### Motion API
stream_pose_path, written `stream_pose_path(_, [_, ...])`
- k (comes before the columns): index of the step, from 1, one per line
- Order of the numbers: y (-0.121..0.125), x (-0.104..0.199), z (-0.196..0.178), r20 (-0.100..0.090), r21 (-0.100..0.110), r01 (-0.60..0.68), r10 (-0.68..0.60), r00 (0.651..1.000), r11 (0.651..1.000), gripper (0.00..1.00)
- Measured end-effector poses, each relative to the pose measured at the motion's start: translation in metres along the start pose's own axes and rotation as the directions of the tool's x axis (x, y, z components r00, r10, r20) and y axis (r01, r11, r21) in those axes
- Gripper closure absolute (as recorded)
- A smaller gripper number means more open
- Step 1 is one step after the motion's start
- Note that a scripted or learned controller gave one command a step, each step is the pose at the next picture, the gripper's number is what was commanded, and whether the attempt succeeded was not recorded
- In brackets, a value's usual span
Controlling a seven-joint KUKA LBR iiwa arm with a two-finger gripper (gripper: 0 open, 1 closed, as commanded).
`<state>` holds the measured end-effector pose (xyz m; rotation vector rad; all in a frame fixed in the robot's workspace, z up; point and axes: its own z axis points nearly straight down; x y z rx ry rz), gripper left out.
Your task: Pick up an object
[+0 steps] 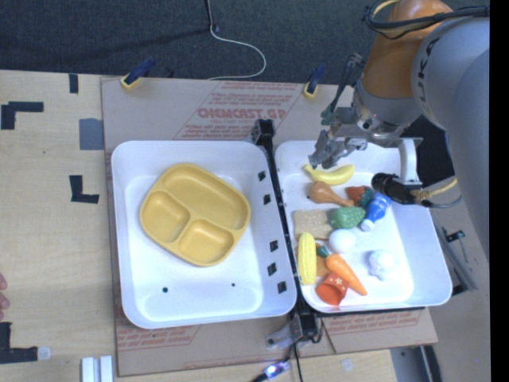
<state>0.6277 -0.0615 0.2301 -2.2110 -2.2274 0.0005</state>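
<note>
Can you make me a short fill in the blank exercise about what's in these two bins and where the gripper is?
1. The yellow divided plate lies in the ____ bin.
2. The gripper hovers just above the toy ____.
3. The corn cob lies beside the ____ vegetable, the carrot.

Missing words: left; banana; orange

Bench (48, 213) — cardboard sheet (231, 110), two white bins (127, 165)

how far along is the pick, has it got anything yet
Done: the arm has reached the right bin. In hand: the gripper sits right at the banana, nothing visibly gripped. Left: grasp and lift; the other toys still lie in the bin.
</note>
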Motion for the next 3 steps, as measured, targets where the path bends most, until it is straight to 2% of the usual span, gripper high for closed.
stream_pose_path(1, [0.016,0.049,0.016,0.001,0.003,-0.001,0.001,1.000,1.000,1.00])
stream_pose_path(2, [0.040,0.099,0.016,0.002,0.000,-0.001,0.001,1.000,1.000,1.00])
stream_pose_path(3, [0.044,0.091,0.016,0.004,0.001,-0.006,0.006,1.000,1.000,1.00])
